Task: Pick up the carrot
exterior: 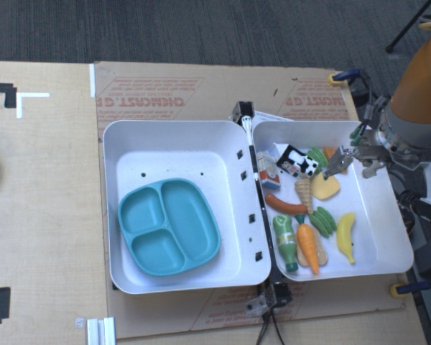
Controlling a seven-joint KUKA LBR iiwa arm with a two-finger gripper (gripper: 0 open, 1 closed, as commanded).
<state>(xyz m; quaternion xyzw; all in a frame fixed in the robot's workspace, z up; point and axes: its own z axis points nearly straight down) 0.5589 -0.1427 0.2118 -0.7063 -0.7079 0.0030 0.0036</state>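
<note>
The carrot [309, 246] is orange with a green top and lies lengthwise near the front of the right bin [377, 254], between a green bottle [285, 243] and a yellow banana [346, 237]. My gripper [340, 161] hangs over the back of the same bin, above a yellow slice [326, 187] and well behind the carrot. Nothing shows between its dark fingers.
The right bin also holds a red sausage [286, 205], a green pickle [323, 220], a black-and-white cow toy [298, 162] and other toy foods. A teal divided plate [169, 226] lies in the left bin [129, 149]. The arm stands at the right edge.
</note>
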